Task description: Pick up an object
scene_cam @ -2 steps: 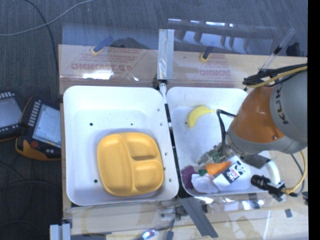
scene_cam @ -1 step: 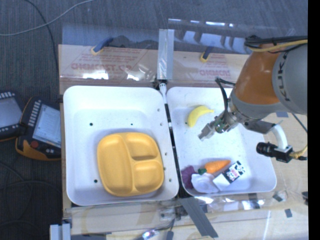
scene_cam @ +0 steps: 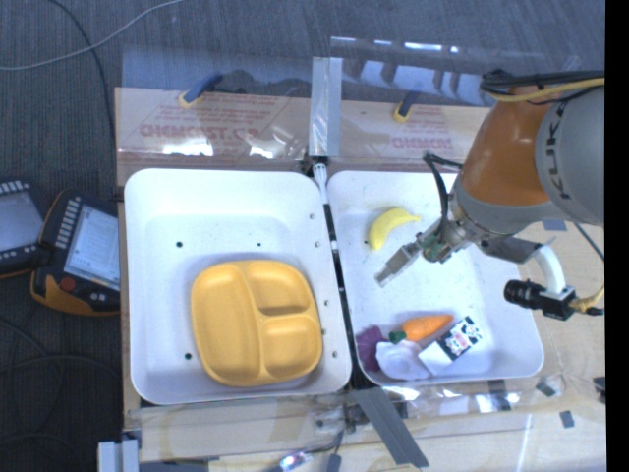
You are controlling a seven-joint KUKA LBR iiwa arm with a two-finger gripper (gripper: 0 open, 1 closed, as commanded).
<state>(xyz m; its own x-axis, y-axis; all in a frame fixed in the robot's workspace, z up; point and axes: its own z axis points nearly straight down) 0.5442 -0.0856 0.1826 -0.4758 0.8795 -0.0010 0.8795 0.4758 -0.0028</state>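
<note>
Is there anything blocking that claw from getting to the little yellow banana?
Nothing visible does. The gripper hangs beside the small yellow banana in the right white bin, with bare bin floor between them.

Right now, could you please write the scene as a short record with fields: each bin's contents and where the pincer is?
left bin: yellow divided plate
right bin: banana toward the far side; carrot, purple item, small black-and-white carton and white item clustered at the near edge
pincer: over the right bin, just near side of the banana, nothing visible between its fingers
</note>
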